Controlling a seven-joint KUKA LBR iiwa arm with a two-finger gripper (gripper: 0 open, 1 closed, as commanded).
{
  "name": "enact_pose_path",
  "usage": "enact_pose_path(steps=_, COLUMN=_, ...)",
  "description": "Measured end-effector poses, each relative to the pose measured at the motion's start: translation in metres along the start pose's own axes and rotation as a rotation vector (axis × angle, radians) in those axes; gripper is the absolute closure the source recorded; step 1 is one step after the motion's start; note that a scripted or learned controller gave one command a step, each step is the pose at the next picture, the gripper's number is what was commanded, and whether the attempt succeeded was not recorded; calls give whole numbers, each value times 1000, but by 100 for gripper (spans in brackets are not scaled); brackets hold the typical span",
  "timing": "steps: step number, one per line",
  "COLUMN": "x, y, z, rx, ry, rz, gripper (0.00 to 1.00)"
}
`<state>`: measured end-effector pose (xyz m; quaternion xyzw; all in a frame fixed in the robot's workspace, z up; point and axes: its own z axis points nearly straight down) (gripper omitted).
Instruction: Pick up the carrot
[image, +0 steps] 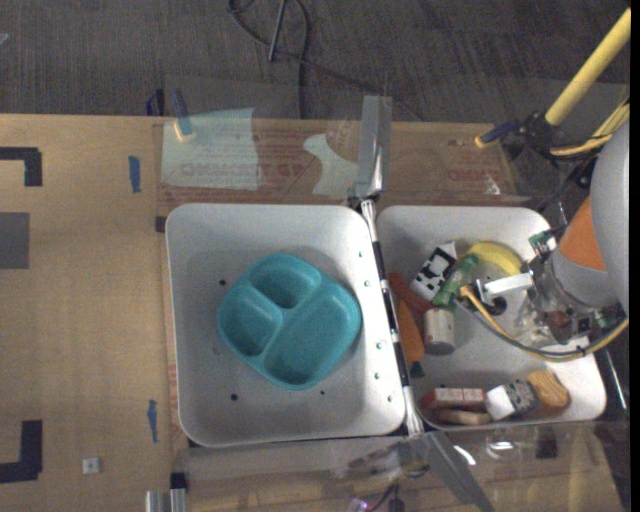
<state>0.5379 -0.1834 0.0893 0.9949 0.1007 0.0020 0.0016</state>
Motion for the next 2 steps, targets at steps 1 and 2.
enact_pose_path(steps=1, x=-61, y=22, z=-1, rx=6, ry=5, rz=-2, gripper=100)
enact_pose_path(steps=2, x=-54, y=-13, z=-1, rx=-4, ry=5, rz=-11, gripper=100)
